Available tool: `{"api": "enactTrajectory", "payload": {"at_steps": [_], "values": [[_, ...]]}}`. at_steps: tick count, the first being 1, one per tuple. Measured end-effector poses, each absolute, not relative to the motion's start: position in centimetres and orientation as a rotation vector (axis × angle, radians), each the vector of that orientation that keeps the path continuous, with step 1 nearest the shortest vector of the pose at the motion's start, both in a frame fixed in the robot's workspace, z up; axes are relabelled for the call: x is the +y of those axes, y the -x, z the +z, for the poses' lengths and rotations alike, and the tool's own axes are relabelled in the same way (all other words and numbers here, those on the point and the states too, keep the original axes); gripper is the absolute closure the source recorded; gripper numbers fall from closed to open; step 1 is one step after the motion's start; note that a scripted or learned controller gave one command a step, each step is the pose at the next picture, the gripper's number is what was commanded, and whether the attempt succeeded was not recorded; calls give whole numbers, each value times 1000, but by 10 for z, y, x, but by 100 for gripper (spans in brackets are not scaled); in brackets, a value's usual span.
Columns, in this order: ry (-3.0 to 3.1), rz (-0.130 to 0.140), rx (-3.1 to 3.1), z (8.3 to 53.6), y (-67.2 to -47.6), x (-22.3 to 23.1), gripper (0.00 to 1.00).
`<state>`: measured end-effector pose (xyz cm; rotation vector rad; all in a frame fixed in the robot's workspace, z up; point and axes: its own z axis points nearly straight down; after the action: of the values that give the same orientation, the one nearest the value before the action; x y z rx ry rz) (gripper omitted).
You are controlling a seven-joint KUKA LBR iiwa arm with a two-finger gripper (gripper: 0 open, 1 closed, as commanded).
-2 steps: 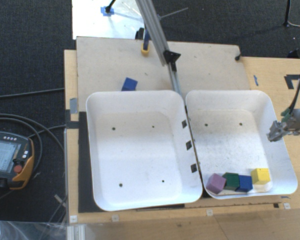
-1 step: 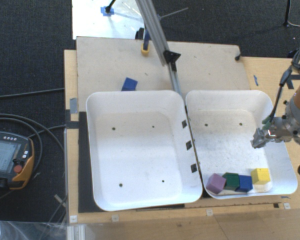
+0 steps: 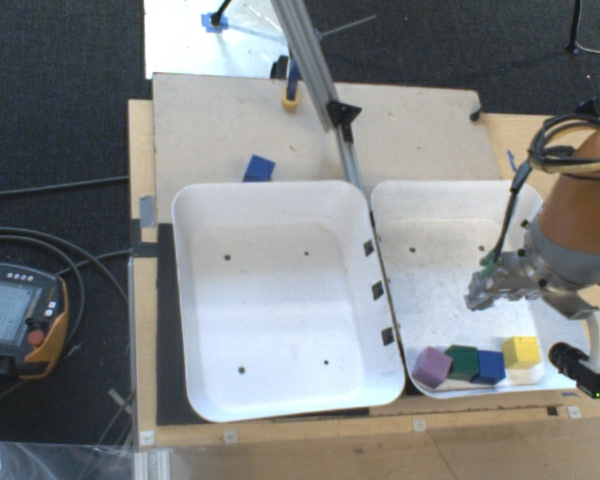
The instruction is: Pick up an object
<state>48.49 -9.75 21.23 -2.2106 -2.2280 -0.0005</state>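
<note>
Along the front wall of the right bin [image 3: 435,196] lie a purple block [image 3: 432,365], a green block [image 3: 464,360], a blue block [image 3: 490,367] and a yellow block [image 3: 522,352] resting on something white. My gripper [image 3: 492,290] hangs over the right part of that bin, a little behind and above the row of blocks. Nothing shows between it and the bin floor.
The left bin [image 3: 280,298] sits beside the right one, sharing a divider edge. A small blue piece [image 3: 259,169] lies on the board behind the left bin. A slanted metal pole [image 3: 315,63] crosses the back. A teach pendant [image 3: 15,318] lies at far left.
</note>
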Motion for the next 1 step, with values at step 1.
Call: {"api": "enactTrajectory", "payload": {"at_steps": [1], "values": [[2210,-2,-2230,197,-485,-61,100]]}}
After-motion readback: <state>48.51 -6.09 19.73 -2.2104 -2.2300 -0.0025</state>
